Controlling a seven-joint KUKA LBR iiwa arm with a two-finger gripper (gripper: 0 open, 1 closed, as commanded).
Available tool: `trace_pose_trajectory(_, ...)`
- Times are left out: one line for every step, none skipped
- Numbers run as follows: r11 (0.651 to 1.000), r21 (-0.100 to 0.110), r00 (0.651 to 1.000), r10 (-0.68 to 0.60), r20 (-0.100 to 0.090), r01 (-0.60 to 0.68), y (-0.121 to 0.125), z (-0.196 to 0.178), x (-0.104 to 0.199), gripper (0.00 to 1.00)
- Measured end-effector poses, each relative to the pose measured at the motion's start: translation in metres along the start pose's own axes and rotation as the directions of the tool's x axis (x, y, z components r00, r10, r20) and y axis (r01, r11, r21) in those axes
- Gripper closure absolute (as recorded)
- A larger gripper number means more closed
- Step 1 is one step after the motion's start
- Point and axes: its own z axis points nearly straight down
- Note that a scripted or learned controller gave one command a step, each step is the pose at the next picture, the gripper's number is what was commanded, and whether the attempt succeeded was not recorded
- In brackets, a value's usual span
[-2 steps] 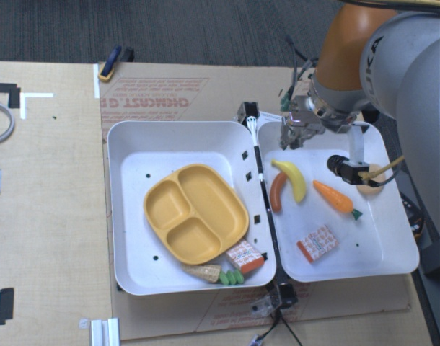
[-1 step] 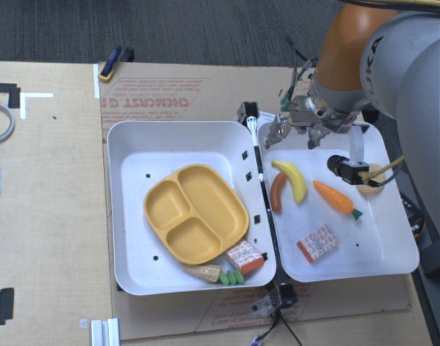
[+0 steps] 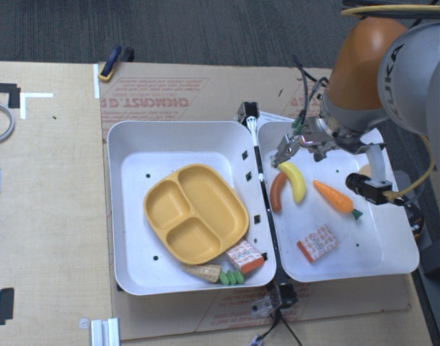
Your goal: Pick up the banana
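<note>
From the overhead camera we see the curved yellow banana (image 3: 295, 180) lying in the right-hand shallow white plastic bin (image 3: 393, 254), near that bin's left wall. A reddish-brown sausage-shaped piece (image 3: 277, 190) lies just beside it on the left, and an orange toy carrot with a green tip (image 3: 334, 197) lies to its right. A small red-and-white printed packet (image 3: 317, 243) sits lower in the same bin. The grey two-finger gripper (image 3: 286, 152) hangs just above the banana's upper end; we cannot tell how far its jaws stand apart, and nothing shows between them. The left white bin (image 3: 126, 215) holds a yellow three-compartment plastic plate (image 3: 196, 213).
</note>
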Motion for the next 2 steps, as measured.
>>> trace_pose_trajectory(1.0,0.0,1.0,0.0,0.0,0.0,0.0,0.0,0.0,0.0)
trace_pose_trajectory(1.0,0.0,1.0,0.0,0.0,0.0,0.0,0.0,0.0,0.0)
